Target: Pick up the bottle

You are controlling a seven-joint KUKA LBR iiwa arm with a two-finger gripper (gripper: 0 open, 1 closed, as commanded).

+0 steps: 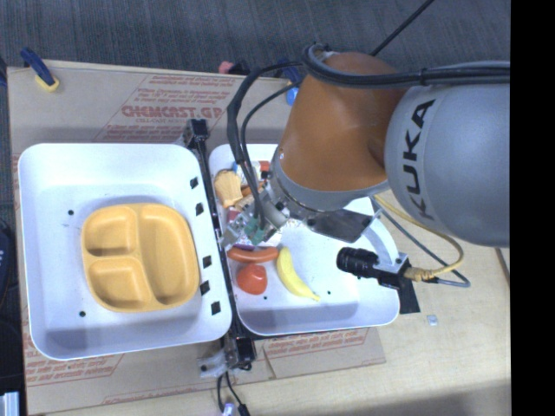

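Looming over the right bin (381, 315), the grey arm (451, 154) with its orange band (334, 120) covers most of that bin's far half. Its jaws (253, 224) sit low at the bin's left wall; whether they are spread or pinching I cannot tell. Just near of them lie a red sausage (253, 253), a tomato (251, 278) and a banana (295, 276). I cannot make out the bottle. 1 yellow divided plate (139, 256) rests in the left bin (52, 172).

Two white bins (35, 232) on bench (156, 94)
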